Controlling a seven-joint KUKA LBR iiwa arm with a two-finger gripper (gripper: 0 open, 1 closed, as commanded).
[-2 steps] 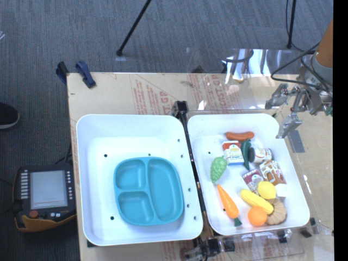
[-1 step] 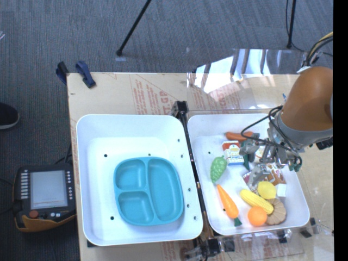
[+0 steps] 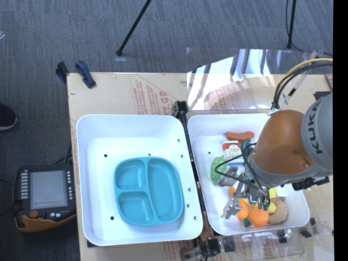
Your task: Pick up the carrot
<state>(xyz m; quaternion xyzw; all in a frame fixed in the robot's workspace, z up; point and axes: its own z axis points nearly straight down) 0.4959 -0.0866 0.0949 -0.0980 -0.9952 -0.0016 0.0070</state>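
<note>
Grey carpet is filling the top and left of the frame, w/ tripod legs (image 3: 136,20) crossing at upper centre. At far lower left a pendant (image 3: 46,194) is sitting on the floor beside the bench (image 3: 130,91). Two blue clamps (image 3: 81,74) are gripping the bench's upper left corner.

Moving right: the left bin (image 3: 92,129) is holding a blue tray (image 3: 148,190) w/ three compartments, nothing showing in them.

The right bin (image 3: 209,126) is crowded w/ toy food. A sausage (image 3: 240,135) is lying near its top, a small carton (image 3: 232,148) just below that, a green item (image 3: 218,167) left of centre. Lower right in the bin, orange pieces are clustering together; the carrot (image 3: 242,211) seems to be the orange shape at the bin's lower middle, next to a rounder orange fruit (image 3: 259,216) and a tan item (image 3: 278,213). Hard to separate them for sure.

The arm (image 3: 283,145) is reaching in from the right, its gripper (image 3: 246,196) hanging right over the orange cluster. Fingers look somewhat spread, pointing down, nothing visibly clamped between them.

Progress, as I judge it: approach is done or nearly so; closing on the carrot and lifting are both left. Carrot is lying in the bin, not raised.
</note>
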